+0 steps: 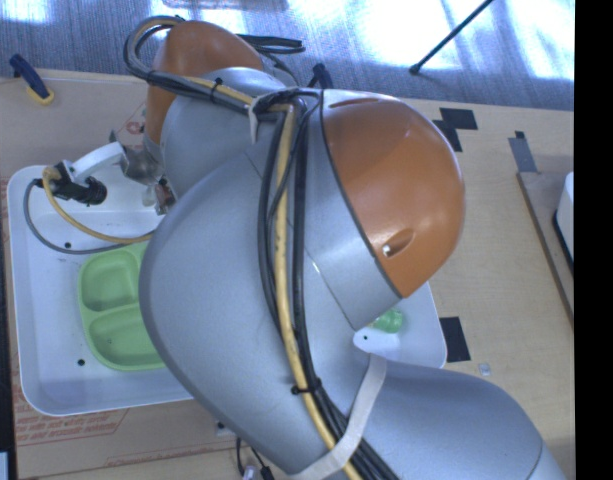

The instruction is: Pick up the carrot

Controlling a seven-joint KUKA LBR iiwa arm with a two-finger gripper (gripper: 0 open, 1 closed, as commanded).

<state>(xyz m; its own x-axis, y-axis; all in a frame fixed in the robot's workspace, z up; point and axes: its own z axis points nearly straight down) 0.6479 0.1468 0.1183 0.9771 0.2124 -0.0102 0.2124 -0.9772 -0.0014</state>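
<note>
Tan bench (496, 198), black tape marks; blue-grey sunlit floor (386, 18) beyond.

Bench (486, 218) bears white bin (36, 368)

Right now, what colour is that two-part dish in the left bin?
Light green, plain; the camera view shows it.

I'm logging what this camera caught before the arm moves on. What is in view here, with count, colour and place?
white bin: one seen, white, left half of the bench
divided tray: one, light green, lying in the bin
cable: one, yellow and black, curving over the bin's far end
green item: one, partly hidden, by the arm's right side
bench: one, tan
arm: one, grey with orange caps, over the middle
</note>
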